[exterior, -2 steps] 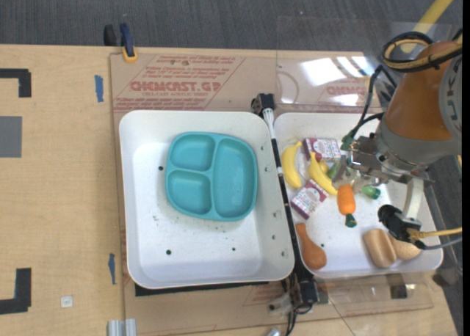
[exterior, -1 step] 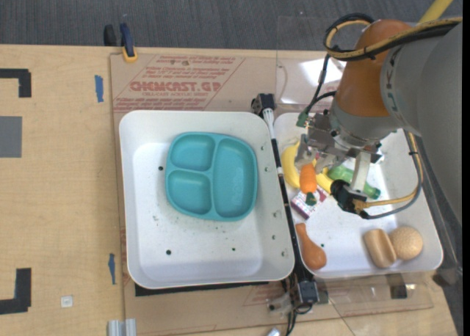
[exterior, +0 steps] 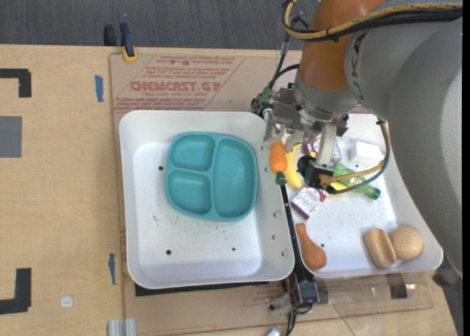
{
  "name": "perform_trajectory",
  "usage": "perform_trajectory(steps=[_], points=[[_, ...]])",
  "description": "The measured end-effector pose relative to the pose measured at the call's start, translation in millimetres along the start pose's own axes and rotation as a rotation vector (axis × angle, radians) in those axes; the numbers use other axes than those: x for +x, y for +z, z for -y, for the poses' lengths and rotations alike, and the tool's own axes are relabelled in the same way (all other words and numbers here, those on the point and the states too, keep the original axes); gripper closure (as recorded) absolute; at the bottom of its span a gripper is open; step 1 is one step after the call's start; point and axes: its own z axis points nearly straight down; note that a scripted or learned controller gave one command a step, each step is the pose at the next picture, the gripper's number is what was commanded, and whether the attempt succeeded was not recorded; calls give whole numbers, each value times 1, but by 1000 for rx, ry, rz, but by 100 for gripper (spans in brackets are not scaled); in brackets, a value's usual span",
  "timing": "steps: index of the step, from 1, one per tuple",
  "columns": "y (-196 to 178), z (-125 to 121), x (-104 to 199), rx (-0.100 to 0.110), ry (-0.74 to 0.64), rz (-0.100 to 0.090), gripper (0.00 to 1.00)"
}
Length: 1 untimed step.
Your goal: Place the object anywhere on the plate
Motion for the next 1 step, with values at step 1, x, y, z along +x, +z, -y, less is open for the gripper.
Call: perform_trajectory(steps=[1], points=[[1, 0, -4, 3, 4, 5, 0]])
